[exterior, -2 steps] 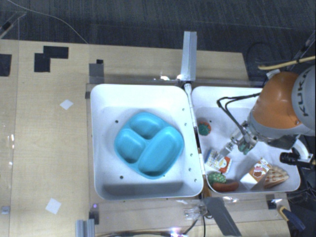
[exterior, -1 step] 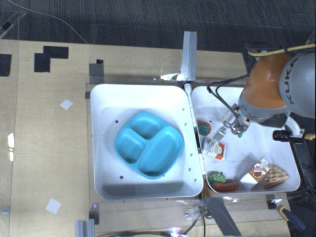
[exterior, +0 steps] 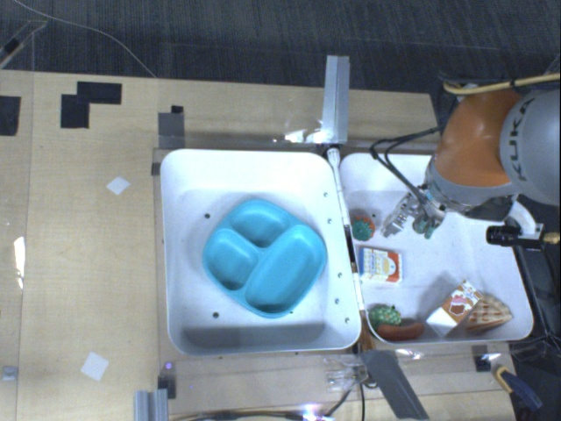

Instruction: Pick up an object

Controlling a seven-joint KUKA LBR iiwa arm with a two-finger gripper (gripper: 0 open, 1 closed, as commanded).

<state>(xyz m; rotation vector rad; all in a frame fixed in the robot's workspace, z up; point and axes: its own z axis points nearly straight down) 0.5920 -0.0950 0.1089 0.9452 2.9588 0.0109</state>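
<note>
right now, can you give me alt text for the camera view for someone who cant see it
A grey and orange robot arm's hand hovers over the right white bin, which holds a small white card, a waffle-like toy and other small toys. The left white bin holds a blue three-section plastic plate.

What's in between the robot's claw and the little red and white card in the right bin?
Nothing. In the camera view, bare white bin floor runs from the gripper down to the red and white card.
</note>
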